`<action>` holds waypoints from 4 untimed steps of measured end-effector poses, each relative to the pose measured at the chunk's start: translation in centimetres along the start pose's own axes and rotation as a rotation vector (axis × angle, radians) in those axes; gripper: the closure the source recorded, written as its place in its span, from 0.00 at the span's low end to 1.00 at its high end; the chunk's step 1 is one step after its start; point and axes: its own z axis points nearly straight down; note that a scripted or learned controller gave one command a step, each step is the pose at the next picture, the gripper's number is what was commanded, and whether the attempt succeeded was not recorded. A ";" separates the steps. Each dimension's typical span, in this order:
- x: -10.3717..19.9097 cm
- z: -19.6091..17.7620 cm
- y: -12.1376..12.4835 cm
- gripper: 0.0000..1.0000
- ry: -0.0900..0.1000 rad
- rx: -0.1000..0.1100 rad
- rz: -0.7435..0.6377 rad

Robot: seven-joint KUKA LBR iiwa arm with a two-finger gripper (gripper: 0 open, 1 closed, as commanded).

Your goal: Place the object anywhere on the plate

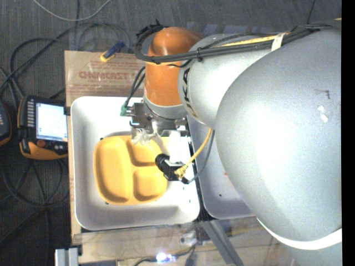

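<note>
The arm (277, 121) is nearest the lens, a broad, smooth grey shell of rounded curves rising over the far right side of the plate (116, 170). An orange band (166, 71) rings its wrist like a glossy dome. Below it the gripper (141, 134) hangs at the plate's upper right rim. Whether the jaws are apart or together cannot be told, and the object to be placed cannot be made out there. The plate is yellow, moulded plastic with rounded corners and three shallow compartments. It lies flat in the white bin (83, 148), whose walls slope gently. Beyond the plate, brown printed cardboard (100, 76) covers the worktop, and dark ribbed carpet (33, 49) carries looping cables.
</note>
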 end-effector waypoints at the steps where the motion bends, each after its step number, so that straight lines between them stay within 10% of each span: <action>1: -4.1 -1.7 0.1 1.00 -0.001 -0.003 -0.077; 2: -0.2 -3.1 -0.7 1.00 0.001 -0.001 -0.059; 3: -7.7 -4.2 -2.4 1.00 0.000 -0.002 -0.189; 4: -1.9 -1.7 -5.5 1.00 0.002 -0.001 -0.308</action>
